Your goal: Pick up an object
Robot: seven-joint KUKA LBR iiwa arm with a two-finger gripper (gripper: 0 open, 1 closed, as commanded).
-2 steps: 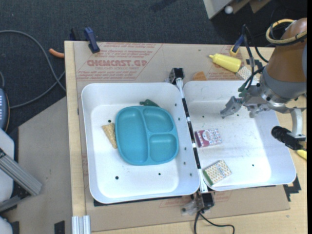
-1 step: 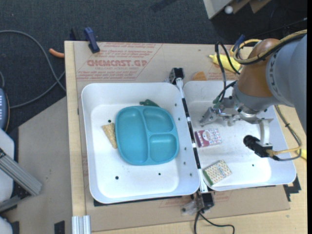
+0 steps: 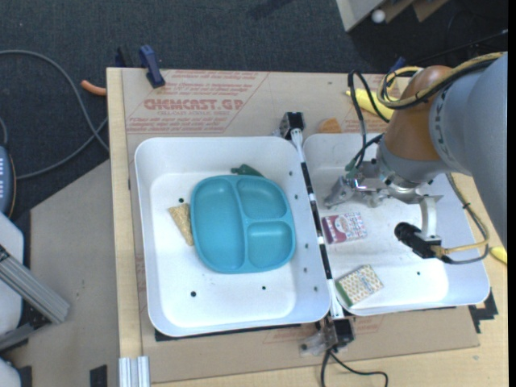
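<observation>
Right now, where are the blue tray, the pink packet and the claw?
Blue tray (image 3: 242,222): camera view, divider where its three compartments meet.
Pink packet (image 3: 344,227): camera view, middle of its printed face.
Claw (image 3: 348,185): camera view, metal fingers' tip area above the packet.

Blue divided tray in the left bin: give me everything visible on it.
The blue divided tray is turquoise, looks like moulded plastic, with rounded corners and three compartments: one large on its left side, two smaller on its right. It lies flat, right side up, slightly rotated, near the middle of the left bin. It partly covers a tan cracker-like piece at its left edge, and a dark green item pokes out at its top edge.
</observation>
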